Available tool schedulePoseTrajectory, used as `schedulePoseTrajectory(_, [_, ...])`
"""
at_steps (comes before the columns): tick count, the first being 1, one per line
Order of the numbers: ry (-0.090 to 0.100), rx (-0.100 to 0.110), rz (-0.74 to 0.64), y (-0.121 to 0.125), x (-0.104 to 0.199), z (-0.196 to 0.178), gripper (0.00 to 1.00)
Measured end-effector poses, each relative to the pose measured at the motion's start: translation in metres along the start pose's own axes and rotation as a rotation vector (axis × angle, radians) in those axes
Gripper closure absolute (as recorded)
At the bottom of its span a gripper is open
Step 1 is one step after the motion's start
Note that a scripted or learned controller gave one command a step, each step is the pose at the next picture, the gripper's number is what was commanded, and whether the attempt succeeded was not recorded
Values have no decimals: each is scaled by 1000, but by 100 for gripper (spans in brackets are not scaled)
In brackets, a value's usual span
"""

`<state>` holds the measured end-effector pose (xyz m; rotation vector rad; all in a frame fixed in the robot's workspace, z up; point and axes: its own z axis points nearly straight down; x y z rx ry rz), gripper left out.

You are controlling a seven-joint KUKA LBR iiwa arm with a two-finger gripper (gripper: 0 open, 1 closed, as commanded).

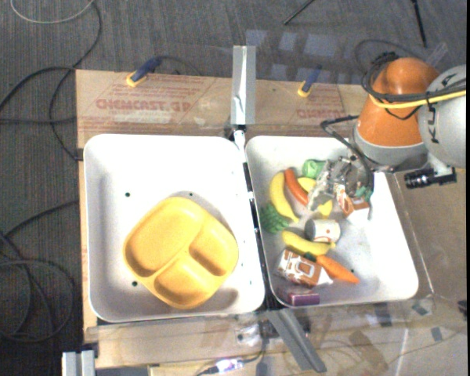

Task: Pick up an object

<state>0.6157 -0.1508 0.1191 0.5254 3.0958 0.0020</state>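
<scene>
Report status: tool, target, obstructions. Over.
Tool low over right bin's toy pile, nothing visibly held. Banana, carrot unpicked. Items crowded together. Yellow tray in left bin.

A brown cardboard-covered bench [164, 104] (printed with red lettering) carries two shallow white plastic bins [102, 210] [392, 241] side by side.

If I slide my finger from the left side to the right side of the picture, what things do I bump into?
Left bin → yellow tray → right bin → banana → toy carrot → gripper → orange band of the arm.
</scene>
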Motion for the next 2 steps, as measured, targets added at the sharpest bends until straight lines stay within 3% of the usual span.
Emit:
schedulePoseTrajectory(1, [-4, 1, -105, -53, 11, -119, 100])
schedulePoseTrajectory(2, [0, -2, -54, -18, 49, -94, 100])
